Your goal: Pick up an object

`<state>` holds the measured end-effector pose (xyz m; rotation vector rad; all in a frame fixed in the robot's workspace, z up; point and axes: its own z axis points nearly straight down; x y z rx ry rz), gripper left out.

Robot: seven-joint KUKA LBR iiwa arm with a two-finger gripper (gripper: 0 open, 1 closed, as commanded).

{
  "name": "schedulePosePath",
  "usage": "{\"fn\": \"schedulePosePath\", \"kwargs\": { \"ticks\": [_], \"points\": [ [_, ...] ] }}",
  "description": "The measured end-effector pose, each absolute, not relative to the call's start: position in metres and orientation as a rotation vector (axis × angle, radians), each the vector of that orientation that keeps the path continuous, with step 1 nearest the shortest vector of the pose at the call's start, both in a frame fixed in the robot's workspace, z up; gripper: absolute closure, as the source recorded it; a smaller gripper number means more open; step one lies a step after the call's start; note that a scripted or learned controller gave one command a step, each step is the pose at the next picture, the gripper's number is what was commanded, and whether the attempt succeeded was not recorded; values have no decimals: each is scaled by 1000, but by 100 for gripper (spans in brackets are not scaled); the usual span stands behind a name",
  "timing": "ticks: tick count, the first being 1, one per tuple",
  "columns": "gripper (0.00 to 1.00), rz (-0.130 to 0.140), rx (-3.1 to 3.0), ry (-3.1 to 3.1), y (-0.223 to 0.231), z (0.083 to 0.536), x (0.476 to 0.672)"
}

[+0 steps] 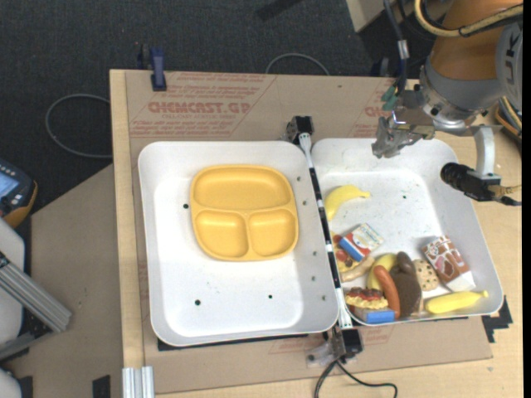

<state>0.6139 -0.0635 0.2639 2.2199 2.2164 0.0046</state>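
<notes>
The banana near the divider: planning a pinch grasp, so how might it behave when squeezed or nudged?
The banana looks glossy and smooth, so probably slippery. Its curved, rounded shape suggests it may rock or pivot if pushed. It lies apart from the pile, so a nudge likely shifts it freely.

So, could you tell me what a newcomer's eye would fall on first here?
Probably the yellow divided tray lying alone in the left bin. Next, the heap of toy food crowded into the right bin's near end, with the gripper hanging over its far edge.
</notes>
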Motion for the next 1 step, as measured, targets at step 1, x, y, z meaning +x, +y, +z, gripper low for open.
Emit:
{"fn": "schedulePosePath", "kwargs": {
  "ticks": [1],
  "points": [
    [100, -13, 2232, 2227, -54, 180, 544]
  ]
}}
